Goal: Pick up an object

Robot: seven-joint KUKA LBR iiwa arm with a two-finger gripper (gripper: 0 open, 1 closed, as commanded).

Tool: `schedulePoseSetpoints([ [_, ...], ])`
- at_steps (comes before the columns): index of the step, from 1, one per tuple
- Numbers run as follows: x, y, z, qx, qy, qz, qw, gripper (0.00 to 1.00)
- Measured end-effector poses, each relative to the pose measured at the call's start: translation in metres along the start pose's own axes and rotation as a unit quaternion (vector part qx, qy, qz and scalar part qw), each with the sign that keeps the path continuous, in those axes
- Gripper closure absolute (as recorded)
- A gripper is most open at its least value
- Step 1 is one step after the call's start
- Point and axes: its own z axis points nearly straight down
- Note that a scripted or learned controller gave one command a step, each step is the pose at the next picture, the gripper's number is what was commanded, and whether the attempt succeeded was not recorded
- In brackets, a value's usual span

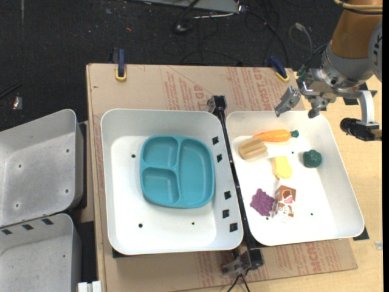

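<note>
Hovering over right bin (340,181) far rim, pincer (301,104) wide, holding nothing; carrot (275,136) near below.

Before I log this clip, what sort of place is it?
Probably a robotics lab pick-and-place bench: two white bins on clamped cardboard, toy food like a carrot, loose cables behind.
</note>
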Motion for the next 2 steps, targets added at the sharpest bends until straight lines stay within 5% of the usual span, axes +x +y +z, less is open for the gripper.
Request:
schedulePoseSetpoints([
  [1, 0.0, 0.002, -0.007, -0.006, -0.001, -0.001, 1.0, 0.0],
  [2, 0.009, 0.003, 0.04, -0.004, -0.001, -0.002, 1.0, 0.0],
])
